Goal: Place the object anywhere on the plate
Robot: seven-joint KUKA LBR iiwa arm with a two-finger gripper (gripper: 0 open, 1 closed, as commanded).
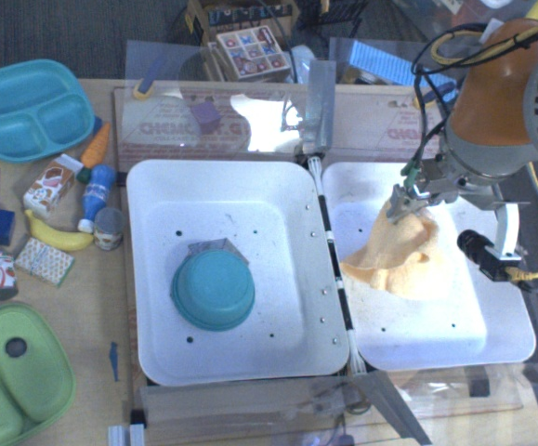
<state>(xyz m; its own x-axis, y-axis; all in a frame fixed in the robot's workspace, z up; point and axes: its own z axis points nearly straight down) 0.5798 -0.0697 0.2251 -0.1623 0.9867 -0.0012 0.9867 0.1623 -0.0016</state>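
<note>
The yellow cloth (399, 254) lay crumpled in the right bin (501, 337), its upper corner lifted to the claw (408, 196), which appeared clamped on that corner. The plate (214, 289), a round teal dish, sat in the left bin (157, 203), well apart. To do this well, the cloth would need lifting fully clear of the divider between the bins before crossing, then releasing squarely over the dish. The arm (496, 110) reached in from the right, wrist angled down.
</note>
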